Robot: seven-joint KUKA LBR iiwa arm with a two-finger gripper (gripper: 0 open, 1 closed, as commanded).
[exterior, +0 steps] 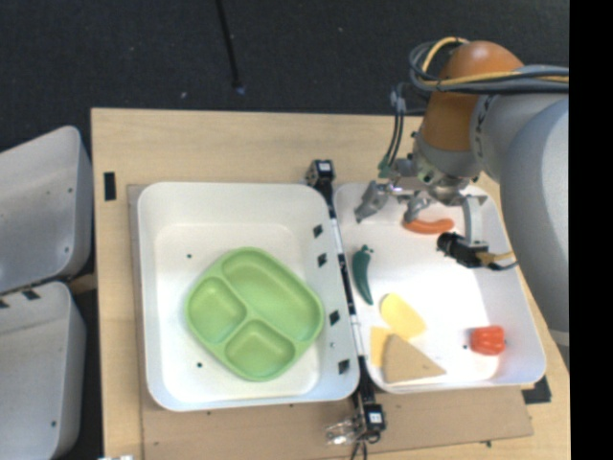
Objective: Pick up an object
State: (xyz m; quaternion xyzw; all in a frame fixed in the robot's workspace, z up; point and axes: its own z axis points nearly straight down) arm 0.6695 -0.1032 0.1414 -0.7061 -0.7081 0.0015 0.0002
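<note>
the arm (pixel 517 132) reaches over the right bin (pixel 512 367), its gripper (pixel 421 204) spread open and holding nothing above the far end. an orange carrot-like toy (pixel 428 225) lies just under the fingers by the far wall; descending there could clip the rim. the green pepper (pixel 363 272) lies near the divider.

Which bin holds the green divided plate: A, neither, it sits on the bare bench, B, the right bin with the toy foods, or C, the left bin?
C: the green divided plate lies flat inside the left bin, while the green pepper and the other toy foods lie in the right bin.
</note>
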